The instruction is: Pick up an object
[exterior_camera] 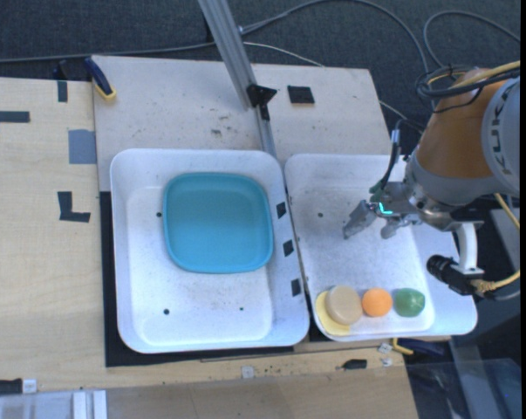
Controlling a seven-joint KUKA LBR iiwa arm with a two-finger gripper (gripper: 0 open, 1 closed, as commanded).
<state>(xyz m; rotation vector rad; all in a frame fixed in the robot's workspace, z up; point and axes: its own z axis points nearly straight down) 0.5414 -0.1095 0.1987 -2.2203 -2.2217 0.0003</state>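
In the right bin (332, 190), three small objects lie in a row along the near edge: a tan round piece (342, 304) on a yellow disc, an orange ball (377, 303) and a green round piece (408, 302). My gripper (373, 223) hangs over the middle of the right bin, well behind that row. Its fingers are spread apart with nothing between them. The grey arm with its orange band (459, 138) comes in from the right.
The left bin (136, 260) holds a square teal plate (217, 221). A metal pole (236, 55) slants across the bench behind the bins. Cables lie on the dark floor at the back right.
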